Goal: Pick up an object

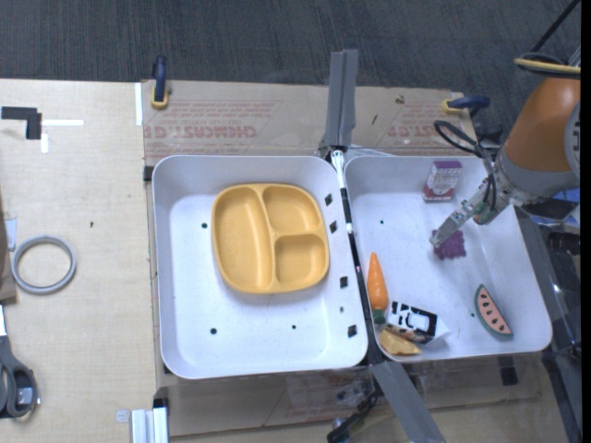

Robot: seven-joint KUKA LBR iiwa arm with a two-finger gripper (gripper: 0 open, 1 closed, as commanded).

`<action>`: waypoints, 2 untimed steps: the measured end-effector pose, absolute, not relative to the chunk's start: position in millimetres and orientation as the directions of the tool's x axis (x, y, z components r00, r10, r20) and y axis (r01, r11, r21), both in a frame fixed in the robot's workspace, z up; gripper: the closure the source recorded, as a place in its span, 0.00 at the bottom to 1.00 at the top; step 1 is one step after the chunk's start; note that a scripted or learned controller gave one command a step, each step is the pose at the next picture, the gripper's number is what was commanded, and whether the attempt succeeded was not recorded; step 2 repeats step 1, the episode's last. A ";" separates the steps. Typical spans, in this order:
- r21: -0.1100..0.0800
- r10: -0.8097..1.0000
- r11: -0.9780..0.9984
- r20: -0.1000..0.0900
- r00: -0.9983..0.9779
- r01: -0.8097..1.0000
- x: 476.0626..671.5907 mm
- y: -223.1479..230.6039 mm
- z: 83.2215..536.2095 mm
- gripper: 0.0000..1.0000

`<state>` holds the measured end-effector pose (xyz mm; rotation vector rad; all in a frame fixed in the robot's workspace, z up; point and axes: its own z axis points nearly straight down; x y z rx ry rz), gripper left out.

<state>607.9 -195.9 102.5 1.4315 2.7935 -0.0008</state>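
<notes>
- Camera view: A grey arm with an orange band reaches in from 3 o'clock over the right bin (526,247), its gripper (451,233) angled down toward the bin's middle.
- The gripper's tip sits directly over a purple grape bunch (451,245); whether it is spread or clamped cannot be told, and no grip on the grapes is visible.
- At 12 o'clock from the grapes, near the bin's far wall, lies a small purple-and-white carton (443,180).
- At 5 o'clock, a watermelon slice (493,311) rests near the near-right corner.
- Along the bin's left wall, a carrot (377,281) lies above a black-and-white packet (413,319) and a yellow piece (399,342).
- The left bin (185,275) holds a yellow divided plate (271,238).
- At 9 o'clock on the bench (83,340), a grey ring (42,264) lies well apart.
</notes>
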 end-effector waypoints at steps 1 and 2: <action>0.000 1.000 0.026 -0.002 -0.026 1.000 581.9 -222.6 140.6 0.00; 0.000 1.000 0.026 -0.002 -0.026 1.000 581.9 -222.6 140.6 0.00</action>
